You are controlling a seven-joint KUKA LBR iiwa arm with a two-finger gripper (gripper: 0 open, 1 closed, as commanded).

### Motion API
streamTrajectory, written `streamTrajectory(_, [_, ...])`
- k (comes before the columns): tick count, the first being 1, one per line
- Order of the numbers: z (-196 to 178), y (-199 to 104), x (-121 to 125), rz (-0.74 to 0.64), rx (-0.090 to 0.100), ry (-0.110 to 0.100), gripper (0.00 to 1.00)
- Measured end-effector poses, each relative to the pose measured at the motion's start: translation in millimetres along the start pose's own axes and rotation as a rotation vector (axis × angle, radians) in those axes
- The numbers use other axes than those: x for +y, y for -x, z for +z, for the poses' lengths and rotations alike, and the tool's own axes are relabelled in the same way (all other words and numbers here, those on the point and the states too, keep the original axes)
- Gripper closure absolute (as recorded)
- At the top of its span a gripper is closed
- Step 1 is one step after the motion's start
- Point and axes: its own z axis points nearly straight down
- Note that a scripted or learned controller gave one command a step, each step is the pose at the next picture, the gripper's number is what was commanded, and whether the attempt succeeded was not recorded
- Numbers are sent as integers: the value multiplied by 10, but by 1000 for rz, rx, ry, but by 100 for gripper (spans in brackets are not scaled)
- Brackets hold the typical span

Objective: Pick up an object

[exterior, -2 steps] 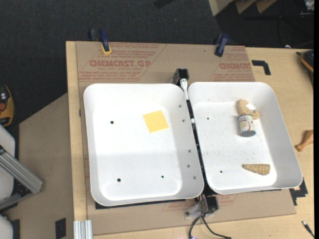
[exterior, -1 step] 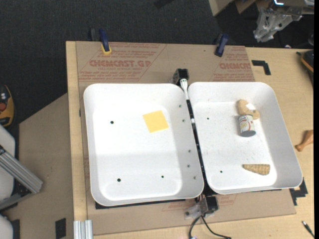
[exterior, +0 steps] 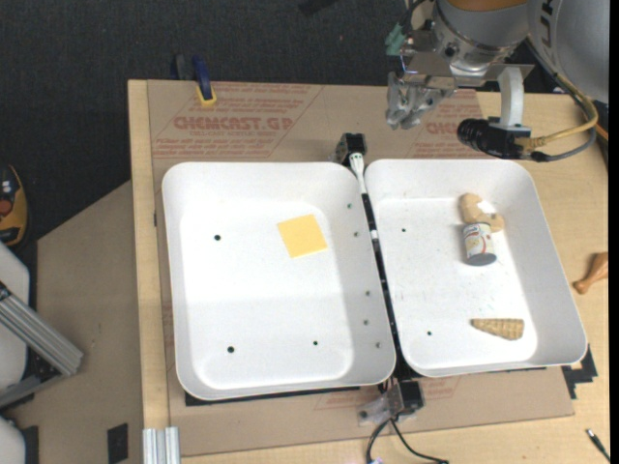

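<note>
A brown board [exterior: 290, 124] printed with faded red lettering is covering the bench, lying below and left of the pincer [exterior: 411, 104]. Dark carpet [exterior: 106, 27] is spreading far to its left, where aluminium framing [exterior: 39, 332] is angling in.

Arm shell: was smooth pale grey, rounded.
Wrist band: was orange, wrapped above the wrist.
Flange: was silvery metal, ringed.
Gripper [exterior: 408, 112]: was grey metal, with small teal parts on its mount.
Cable: was tan, looped beside a black cylindrical fitting.
</note>
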Motion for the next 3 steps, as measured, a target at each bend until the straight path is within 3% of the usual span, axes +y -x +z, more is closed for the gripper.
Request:
streamTrajectory(1, [803, -732, 12, 2, -1, 2, 100])
streamTrajectory(2, [-2165, -747, -9, 7, -1, 34, 100])
streamTrajectory(3, [-804, -1832, -339, 1, -4, 0, 100])
